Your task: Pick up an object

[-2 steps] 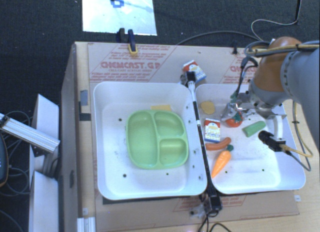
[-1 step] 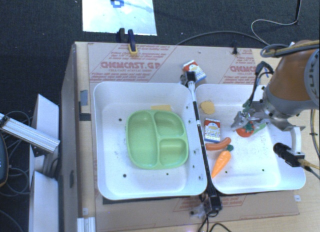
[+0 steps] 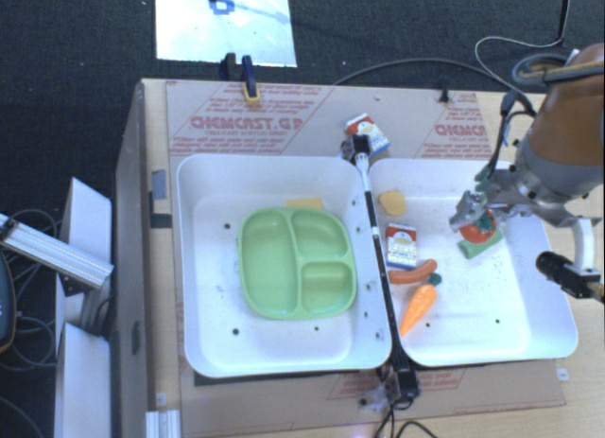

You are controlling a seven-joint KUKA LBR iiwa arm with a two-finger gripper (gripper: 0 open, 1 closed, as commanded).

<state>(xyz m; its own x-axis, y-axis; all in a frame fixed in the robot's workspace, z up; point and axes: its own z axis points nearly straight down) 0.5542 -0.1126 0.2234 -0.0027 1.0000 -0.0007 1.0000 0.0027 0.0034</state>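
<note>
The target, a small green and red toy (image 3: 479, 236), lies in the right bin (image 3: 529, 332), near its far right side. It is judged to be light, rigid plastic with a smooth, somewhat slippery surface. It is best taken across its narrow width, near the middle.

The jaws (image 3: 473, 211) are positioned directly over the toy and appear to touch its top. Their opening cannot be determined, since the wrist obscures them. The toy is not seen between them, so no hold is confirmed.

A carrot (image 3: 418, 305), a sausage (image 3: 413, 273) and a small carton (image 3: 401, 244) lie near the divider, well apart from the toy.
</note>
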